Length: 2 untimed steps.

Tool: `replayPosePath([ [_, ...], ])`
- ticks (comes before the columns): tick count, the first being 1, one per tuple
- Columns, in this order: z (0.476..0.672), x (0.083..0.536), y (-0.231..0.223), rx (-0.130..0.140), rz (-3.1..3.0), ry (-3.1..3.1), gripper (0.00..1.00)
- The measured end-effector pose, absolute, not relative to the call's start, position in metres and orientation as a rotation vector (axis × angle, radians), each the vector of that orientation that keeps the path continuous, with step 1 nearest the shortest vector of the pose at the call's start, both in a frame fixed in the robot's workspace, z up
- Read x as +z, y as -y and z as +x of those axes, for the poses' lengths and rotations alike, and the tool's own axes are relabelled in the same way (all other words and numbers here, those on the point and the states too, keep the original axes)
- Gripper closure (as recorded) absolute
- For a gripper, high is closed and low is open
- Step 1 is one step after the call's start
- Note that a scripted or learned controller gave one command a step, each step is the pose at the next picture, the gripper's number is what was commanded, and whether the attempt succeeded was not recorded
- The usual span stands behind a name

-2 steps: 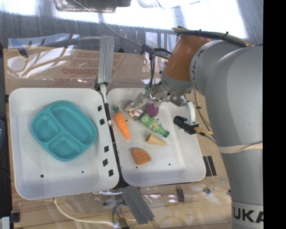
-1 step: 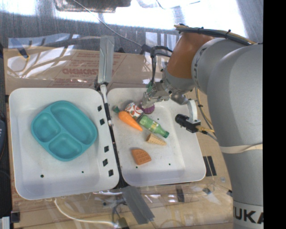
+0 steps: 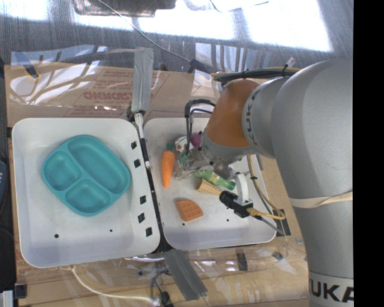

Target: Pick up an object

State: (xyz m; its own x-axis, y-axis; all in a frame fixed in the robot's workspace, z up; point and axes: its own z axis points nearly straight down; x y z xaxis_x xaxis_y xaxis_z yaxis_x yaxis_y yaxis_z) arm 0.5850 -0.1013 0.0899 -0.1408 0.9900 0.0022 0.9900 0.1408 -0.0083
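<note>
Brown cardboard (image 3: 90, 90) covers the table behind the bins; clear plastic sheeting (image 3: 54, 60) overlies it; bright glare (image 3: 240, 18) falls along the top.

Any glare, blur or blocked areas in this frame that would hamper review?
Camera view: strong glare along the top edge; the arm is large and soft, hiding part of the right bin; the carrot and teal plate read sharply.
</note>
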Motion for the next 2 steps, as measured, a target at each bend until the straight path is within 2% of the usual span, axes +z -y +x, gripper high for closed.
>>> replayPosePath([
  [1,0.658,0.195,0.077,-0.001,-2.280,2.165,1.00],
  [2,0.619,0.090,0.090,0.007,-2.195,2.242,1.00],
])
